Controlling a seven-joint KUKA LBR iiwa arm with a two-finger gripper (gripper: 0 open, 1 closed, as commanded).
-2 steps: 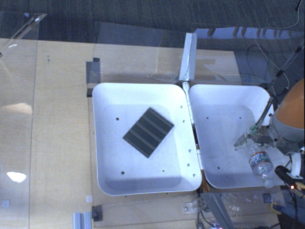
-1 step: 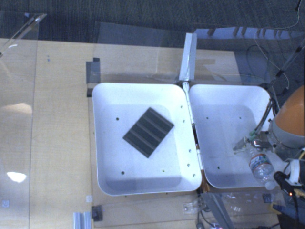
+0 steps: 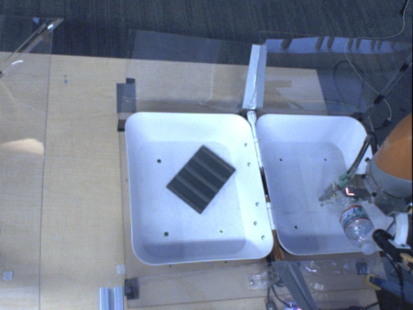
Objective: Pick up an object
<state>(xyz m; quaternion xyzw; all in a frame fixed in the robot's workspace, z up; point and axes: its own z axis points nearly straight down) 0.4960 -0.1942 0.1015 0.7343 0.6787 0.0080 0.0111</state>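
i see my arm (image 3: 395,166) low over the right bin (image 3: 303,173), its gripper (image 3: 345,191) beside a clear plastic bottle (image 3: 355,223) lying there; whether it grips i cannot tell. a dark ridged block (image 3: 201,178) lies in the left bin (image 3: 142,173).

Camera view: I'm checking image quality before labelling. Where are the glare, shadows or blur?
Camera view: soft shadow along the left bin's lower edge and beside the dark ridged pad; pale reflections on the clear sheet over the bench at left; the clear bottle in the right bin is hard to read; the arm at right looks blurred.
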